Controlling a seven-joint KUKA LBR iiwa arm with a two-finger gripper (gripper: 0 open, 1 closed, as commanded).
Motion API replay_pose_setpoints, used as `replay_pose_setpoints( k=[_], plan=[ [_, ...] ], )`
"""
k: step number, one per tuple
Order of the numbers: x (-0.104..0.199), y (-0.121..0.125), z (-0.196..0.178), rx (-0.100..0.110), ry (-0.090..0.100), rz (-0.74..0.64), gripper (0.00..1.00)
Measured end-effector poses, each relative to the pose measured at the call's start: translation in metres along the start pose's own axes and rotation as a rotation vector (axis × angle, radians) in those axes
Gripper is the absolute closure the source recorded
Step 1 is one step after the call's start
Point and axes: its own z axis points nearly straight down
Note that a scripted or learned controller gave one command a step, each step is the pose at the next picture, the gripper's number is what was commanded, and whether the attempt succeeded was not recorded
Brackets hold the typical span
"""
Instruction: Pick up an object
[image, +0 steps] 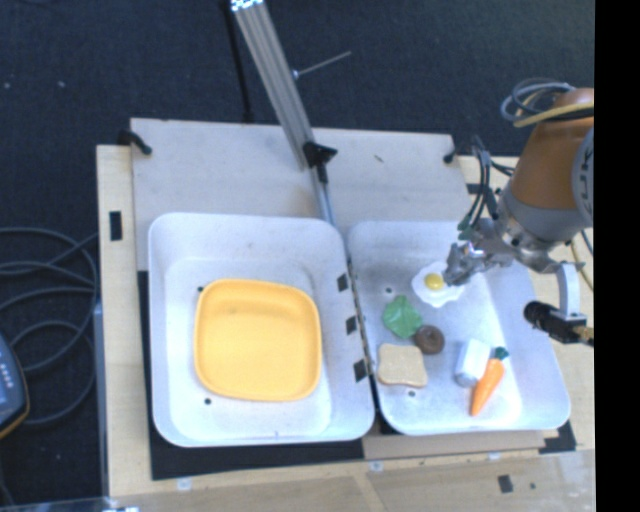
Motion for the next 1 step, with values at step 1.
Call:
replay_pose_setpoints(
  k=[1],
  plan=[
    [0.0083,-0.001,-0.048,0.0,0.001,-0.001,1.0]
  ],
)
